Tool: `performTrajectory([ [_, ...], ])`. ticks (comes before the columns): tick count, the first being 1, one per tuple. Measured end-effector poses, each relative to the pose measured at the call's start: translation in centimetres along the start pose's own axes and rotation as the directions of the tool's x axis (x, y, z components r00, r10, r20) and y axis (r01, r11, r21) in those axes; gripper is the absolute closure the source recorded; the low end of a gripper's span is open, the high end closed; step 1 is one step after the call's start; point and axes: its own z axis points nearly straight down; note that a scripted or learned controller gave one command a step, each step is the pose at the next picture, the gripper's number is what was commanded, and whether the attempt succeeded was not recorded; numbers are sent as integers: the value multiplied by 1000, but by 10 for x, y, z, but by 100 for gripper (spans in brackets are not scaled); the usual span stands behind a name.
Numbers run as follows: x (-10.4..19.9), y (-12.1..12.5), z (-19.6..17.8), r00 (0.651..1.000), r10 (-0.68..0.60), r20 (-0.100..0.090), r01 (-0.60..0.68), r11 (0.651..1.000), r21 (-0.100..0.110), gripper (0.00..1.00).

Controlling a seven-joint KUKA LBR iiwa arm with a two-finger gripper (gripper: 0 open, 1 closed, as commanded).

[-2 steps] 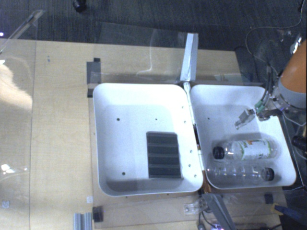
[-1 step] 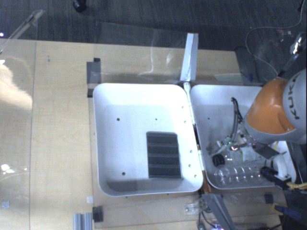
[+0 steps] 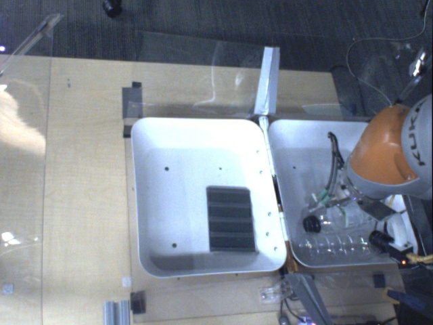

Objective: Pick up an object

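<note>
From my seat I see the arm [image 3: 389,151] reaching in from the right over the right bin [image 3: 298,147], its hand [image 3: 331,208] low inside it above a clear ridged plastic object [image 3: 335,242] lying along the near wall. A dark ribbed rectangular block [image 3: 231,219] lies flat in the left bin [image 3: 155,181], toward its near right part. The hand is a tangle of cables and brackets from here, so I cannot tell its state.
</note>
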Motion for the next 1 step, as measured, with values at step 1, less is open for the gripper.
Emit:
performTrajectory([
  [1, 0, 0, 0, 1000, 0, 0, 0, 1000, 1, 0],
])
